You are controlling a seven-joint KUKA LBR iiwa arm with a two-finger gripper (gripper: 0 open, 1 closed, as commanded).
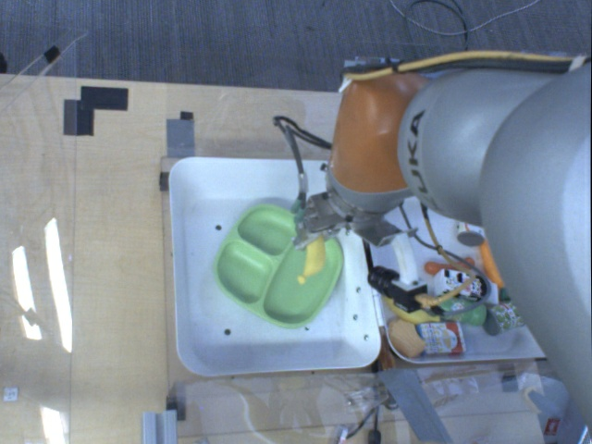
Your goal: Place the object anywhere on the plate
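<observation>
Over the left bin (pixel 194 340) on a pale wooden table (pixel 83 276), a grey arm (pixel 490 146) with an orange band (pixel 370 137) reaches in from the right, its end effector (pixel 310 237) poised at the near edge of a green plate (pixel 245 271). Whether the end effector is open or closed cannot be told from this angle, as the wrist covers most of it. A yellow banana (pixel 313 262), the object of the task, lies in the plate's large right-hand compartment, its upper end directly beneath the end effector and its lower tip pointing toward the plate's front rim; whether the two are in contact cannot be made out. The plate, divided into three compartments, sits tilted near the middle of the left bin. In the right bin (pixel 518 345), partly hidden under the arm, a jumble of small items rests near the front wall, among them a tan rounded piece (pixel 405 338), a red-labelled pack (pixel 444 339) and an orange carrot-like shape (pixel 490 266). A thin cable (pixel 435 17) loops across the dark carpet (pixel 185 26) behind the table.
</observation>
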